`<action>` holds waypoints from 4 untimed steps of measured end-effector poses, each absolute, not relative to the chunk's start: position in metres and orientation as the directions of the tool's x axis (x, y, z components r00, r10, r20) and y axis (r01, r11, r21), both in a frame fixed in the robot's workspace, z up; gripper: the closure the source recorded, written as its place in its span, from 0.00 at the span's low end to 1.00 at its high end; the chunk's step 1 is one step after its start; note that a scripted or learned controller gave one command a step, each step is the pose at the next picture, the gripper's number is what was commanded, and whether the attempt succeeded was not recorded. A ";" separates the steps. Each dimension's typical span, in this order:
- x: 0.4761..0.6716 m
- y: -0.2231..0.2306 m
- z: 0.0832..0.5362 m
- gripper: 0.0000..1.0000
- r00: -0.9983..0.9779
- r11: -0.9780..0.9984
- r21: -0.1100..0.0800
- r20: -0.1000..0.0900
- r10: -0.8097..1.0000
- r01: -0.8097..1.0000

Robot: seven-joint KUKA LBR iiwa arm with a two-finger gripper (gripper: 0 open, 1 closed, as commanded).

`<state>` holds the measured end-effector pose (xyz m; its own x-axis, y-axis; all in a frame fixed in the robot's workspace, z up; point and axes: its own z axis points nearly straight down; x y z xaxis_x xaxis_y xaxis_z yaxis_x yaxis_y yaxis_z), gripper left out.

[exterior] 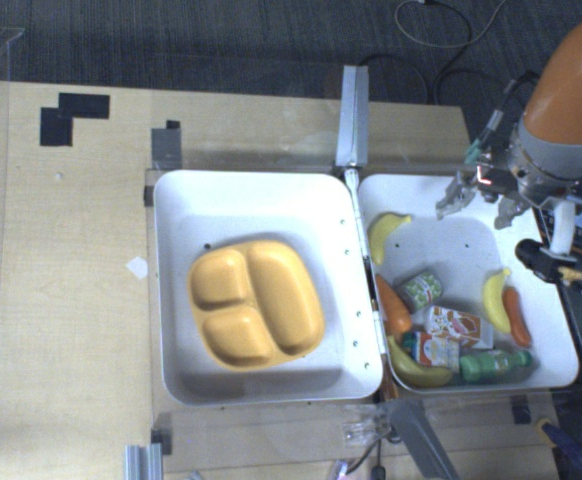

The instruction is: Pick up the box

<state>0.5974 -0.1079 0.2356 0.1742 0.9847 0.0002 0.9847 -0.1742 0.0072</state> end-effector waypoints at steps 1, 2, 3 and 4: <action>0.571 -0.098 0.093 0.00 0.271 -0.271 0.004 0.001 0.963 0.963; 0.538 -0.083 0.090 0.00 0.366 -0.366 0.014 0.004 0.931 0.930; 0.541 -0.082 0.101 1.00 0.365 -0.366 0.020 0.008 0.931 0.931; 0.594 -0.035 0.185 1.00 0.891 -0.891 0.000 0.001 0.454 0.454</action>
<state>0.5938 -0.0349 0.1846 0.8912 0.4535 0.0014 0.4535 -0.8912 0.0004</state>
